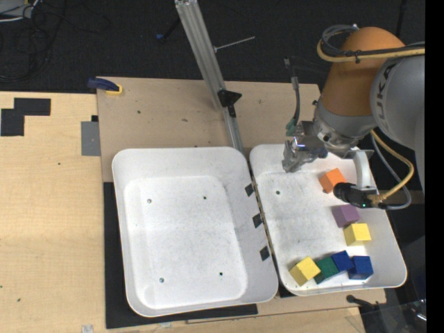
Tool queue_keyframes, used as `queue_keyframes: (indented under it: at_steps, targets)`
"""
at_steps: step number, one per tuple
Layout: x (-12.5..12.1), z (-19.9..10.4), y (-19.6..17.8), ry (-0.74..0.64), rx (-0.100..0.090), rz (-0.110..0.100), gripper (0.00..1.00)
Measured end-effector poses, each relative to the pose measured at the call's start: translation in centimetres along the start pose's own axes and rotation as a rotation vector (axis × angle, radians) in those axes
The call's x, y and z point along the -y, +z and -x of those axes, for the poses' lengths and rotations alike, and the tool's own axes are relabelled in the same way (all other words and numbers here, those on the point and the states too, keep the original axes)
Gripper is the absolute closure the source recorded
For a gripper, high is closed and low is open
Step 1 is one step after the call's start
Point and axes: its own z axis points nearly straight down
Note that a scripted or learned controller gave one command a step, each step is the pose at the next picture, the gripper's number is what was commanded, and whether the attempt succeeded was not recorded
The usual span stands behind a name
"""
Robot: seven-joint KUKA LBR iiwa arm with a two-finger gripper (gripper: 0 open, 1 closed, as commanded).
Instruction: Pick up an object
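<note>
Grey arm with orange band reaching in from right, right bin beneath the claw, claw's opening impossible to tell, nothing visibly held, orange block just right of it, purple block farther right and lower

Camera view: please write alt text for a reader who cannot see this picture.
A grey robot arm with an orange band reaches in from the right, its gripper low over the far end of the right white bin. That bin holds orange, purple, yellow, green and blue blocks; a left white bin lies beside it.
</note>
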Motion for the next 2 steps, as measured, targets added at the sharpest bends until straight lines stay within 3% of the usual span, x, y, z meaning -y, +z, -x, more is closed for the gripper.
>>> queue_keyframes:
  at_steps: [2]
  targets:
    - [-0.8, -12.3, 0.5, 0.0, 0.0, 0.002, 1.0]
